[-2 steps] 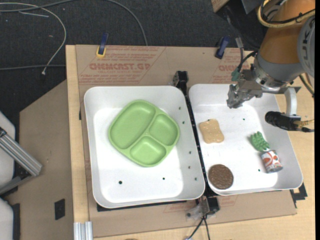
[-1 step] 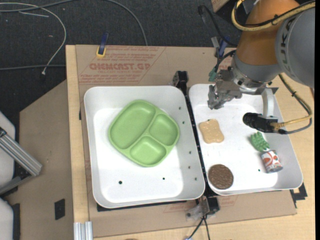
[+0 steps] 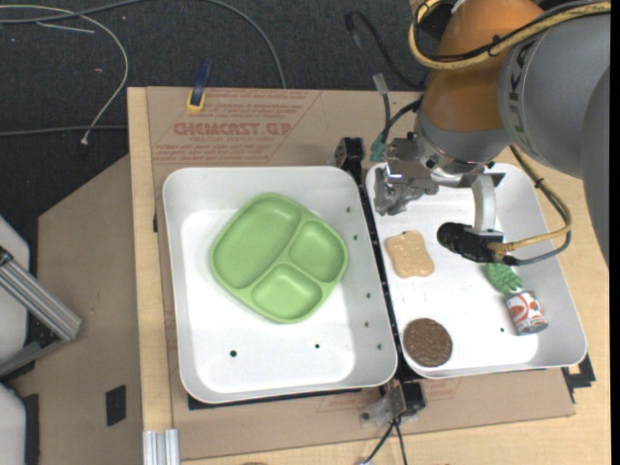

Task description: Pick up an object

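Claw (image 3: pixel 395 194) positioned low over right bin (image 3: pixel 557 342), near its upper left corner; finger state cannot be told. Tan bread-shaped piece (image 3: pixel 410 254) lying just below claw, apart from it. Brown round patty (image 3: pixel 427 342) near front edge. Red-and-white can (image 3: pixel 524 311) and green item (image 3: pixel 503 277) at right. Green divided plate (image 3: pixel 279 257) resting in left bin (image 3: pixel 194 356).

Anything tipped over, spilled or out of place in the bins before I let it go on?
Nothing looks spilled or broken. The small can lies on its side near the right bin's right rim. The green divided plate sits askew in the left bin. The tan slice and brown disc lie flat.
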Robot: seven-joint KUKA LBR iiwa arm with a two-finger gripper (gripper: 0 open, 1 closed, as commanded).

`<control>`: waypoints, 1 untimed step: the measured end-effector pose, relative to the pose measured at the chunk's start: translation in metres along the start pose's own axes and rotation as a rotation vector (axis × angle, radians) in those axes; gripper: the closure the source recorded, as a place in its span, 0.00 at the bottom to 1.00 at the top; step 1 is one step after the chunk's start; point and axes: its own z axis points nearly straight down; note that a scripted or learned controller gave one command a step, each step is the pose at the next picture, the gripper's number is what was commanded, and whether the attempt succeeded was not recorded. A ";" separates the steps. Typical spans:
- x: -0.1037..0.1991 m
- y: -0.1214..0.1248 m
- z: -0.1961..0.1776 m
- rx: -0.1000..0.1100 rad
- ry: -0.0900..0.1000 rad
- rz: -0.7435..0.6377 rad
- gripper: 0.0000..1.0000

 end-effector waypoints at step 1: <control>0.053 0.007 0.005 -0.004 -0.001 -0.001 1.00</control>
